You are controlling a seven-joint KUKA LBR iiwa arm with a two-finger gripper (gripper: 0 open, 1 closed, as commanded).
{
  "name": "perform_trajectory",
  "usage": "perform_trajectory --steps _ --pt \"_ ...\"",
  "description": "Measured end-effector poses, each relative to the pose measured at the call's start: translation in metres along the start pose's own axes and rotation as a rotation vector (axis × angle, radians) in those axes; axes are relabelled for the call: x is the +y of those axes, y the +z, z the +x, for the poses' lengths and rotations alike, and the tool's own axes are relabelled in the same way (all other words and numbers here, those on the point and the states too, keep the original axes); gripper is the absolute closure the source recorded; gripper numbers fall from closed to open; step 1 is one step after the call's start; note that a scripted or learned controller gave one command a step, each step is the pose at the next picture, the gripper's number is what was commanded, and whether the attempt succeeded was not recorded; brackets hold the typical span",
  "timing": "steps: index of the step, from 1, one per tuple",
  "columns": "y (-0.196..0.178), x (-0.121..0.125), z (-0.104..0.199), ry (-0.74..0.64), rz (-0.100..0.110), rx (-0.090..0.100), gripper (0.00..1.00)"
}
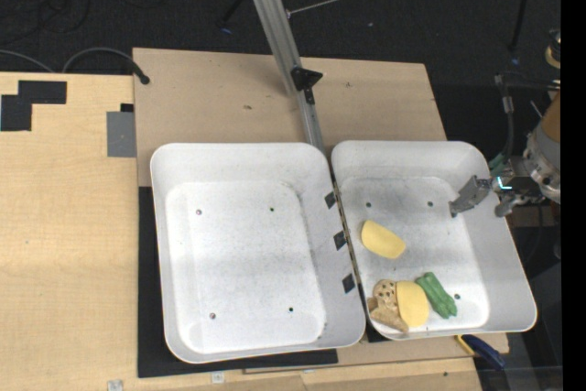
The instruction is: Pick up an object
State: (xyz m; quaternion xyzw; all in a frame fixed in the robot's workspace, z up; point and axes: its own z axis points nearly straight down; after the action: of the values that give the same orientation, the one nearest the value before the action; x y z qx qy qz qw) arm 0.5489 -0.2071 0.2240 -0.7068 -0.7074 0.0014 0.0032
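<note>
Objects for picking are gathered in the right bin (494,288), all toward its left and near side. Nearest the camera, at the near rim, a tan speckled piece (385,299) is seen touching a yellow block (412,304), and a green item (437,294) is laid just beside that block on its right, tilted diagonally. Further in, a yellow rounded lump (382,239) is set apart from that cluster, close to the wall shared with the left bin (174,197). Small black clips (340,239) are fixed along that shared edge.

Beyond these, above the right rim of the right bin, the gripper (484,195) is held well apart from every object. Two dark fingers (465,195) are seen spread apart, and nothing is held between them. Behind it, the arm (546,158) is cut off by the frame. At the far side, a metal rail (278,32) is seen rising at a slant from the tan bench (229,96).
</note>
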Motion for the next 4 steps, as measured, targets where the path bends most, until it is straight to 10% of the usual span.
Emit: perform_trajectory --steps 4 --pt "0.133 -0.006 0.008 0.002 -0.006 -0.002 0.0"
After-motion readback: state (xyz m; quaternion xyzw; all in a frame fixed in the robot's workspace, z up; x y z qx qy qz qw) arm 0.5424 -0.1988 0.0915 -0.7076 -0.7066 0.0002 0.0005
